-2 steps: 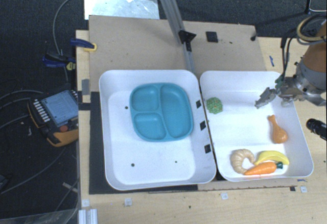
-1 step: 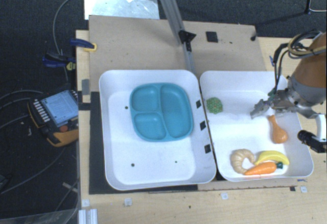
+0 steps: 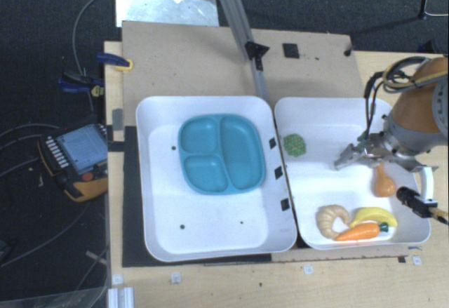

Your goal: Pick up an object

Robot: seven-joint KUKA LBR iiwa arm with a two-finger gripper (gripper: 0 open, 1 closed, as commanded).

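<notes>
Seen from above at a slant, the desk (image 3: pixel 182 54) carries two shallow white bins side by side. The right bin (image 3: pixel 316 117) serves as the landmark here. The arm (image 3: pixel 417 110) reaches over its right wall, and the pincer (image 3: pixel 349 157) sits low inside the bin, near its middle; whether it is open or closed cannot be told, and nothing is visibly between its tips.

Just right of the pincer, inside the right bin, lies an orange pear-shaped item (image 3: pixel 383 182). Along the bin's near wall sit a pale croissant-like toy (image 3: pixel 332 219), a yellow banana (image 3: pixel 374 215) and an orange carrot (image 3: pixel 359 231), close together. A small green ball (image 3: pixel 294 144) rests near the bin's left wall.

Left of the right bin stands the left bin (image 3: pixel 161 229), holding a blue divided plate (image 3: pixel 221 152).
</notes>
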